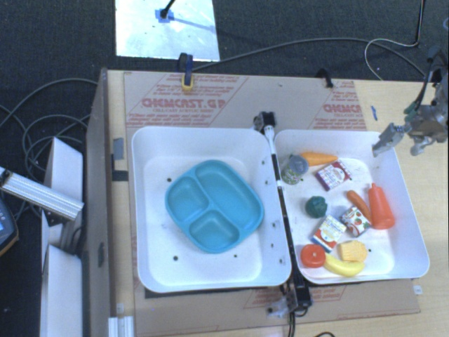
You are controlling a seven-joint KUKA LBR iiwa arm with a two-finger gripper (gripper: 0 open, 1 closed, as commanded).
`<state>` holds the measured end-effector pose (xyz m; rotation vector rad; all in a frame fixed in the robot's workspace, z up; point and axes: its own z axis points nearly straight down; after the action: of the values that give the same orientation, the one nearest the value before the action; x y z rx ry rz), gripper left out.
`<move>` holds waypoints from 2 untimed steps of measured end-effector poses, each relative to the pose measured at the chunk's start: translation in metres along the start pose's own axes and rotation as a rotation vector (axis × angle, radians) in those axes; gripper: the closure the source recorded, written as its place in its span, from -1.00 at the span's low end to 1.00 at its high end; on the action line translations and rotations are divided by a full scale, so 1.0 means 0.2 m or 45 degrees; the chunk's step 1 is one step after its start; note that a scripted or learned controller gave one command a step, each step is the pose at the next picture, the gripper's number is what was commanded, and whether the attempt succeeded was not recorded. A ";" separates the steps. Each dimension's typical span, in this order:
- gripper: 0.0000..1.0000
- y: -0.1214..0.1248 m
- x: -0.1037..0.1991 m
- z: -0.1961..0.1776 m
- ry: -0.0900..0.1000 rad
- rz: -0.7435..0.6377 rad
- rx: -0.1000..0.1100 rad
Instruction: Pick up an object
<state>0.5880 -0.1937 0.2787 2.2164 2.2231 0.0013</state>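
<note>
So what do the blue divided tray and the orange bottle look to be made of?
Blue divided tray: probably molded plastic, with one even colour, rounded compartment ridges and a soft sheen. Orange bottle: likely plastic too, a smooth single-colour toy shape with a faint highlight. The view is too coarse to rule out rubber.

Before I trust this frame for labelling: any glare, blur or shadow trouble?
Camera view: bright glare on the metal sheet above the bench; the gripper at the right edge looks soft and blurred; the blue tray and the orange bottle read sharp, with only faint shadows in the bins.
</note>
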 end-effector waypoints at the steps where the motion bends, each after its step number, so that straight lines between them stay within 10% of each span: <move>1: -1.00 0.08 0.27 0.58 0.004 -0.002 0.007; 2: -1.00 -0.05 0.47 0.92 0.003 -0.002 0.005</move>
<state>0.5789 -0.1003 0.0942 2.2177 2.2277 -0.0007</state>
